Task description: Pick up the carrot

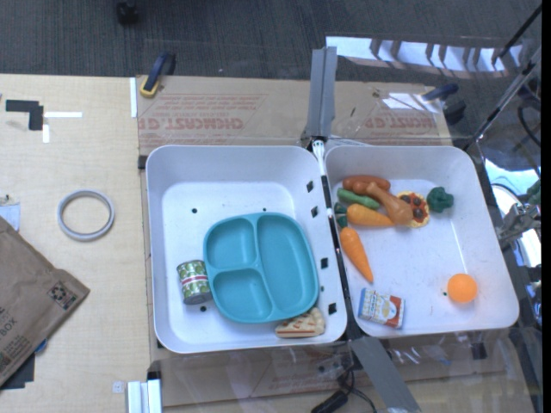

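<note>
Camera view: carrot (pixel 355 253) lies loose in the right bin (pixel 482 231), just left of the milk carton (pixel 381 307). Gripper state cannot be determined. Pick not yet begun.

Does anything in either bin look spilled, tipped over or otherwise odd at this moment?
Nothing looks spilled or damaged. In the left bin, the small green-labelled can lies on its side against the teal divided plate. In the right bin, the small juice carton lies flat, and the orange carrot lies loose beside the heap of toy food.

Two white bins (pixel 164 231), two carrots (pixel 355 252), one teal plate (pixel 258 265).
</note>
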Robot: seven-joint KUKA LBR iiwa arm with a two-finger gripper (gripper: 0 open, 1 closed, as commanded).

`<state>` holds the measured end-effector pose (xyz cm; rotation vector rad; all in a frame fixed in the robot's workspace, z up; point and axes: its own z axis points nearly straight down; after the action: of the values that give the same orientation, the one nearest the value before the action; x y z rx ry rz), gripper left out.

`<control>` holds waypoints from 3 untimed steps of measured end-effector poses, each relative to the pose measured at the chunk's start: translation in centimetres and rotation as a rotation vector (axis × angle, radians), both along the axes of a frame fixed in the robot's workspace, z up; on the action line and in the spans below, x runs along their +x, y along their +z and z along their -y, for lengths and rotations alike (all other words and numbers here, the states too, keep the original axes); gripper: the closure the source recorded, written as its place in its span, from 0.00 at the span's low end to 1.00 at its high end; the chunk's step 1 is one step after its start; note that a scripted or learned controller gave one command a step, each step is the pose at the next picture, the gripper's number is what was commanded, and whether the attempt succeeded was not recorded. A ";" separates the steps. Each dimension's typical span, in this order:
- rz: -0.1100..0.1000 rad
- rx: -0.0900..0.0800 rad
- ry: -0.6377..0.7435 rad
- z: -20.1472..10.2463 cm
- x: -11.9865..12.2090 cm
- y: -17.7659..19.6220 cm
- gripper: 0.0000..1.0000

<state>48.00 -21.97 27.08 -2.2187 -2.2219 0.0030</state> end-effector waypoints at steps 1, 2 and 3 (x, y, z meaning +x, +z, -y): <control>-0.001 0.001 0.076 -10.2 2.9 -12.9 0.00; 0.004 -0.001 0.264 0.3 0.3 -9.2 0.00; 0.002 0.003 0.761 -1.8 0.9 -13.8 0.00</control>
<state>48.94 -20.17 13.31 -1.2353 -2.8873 -0.0014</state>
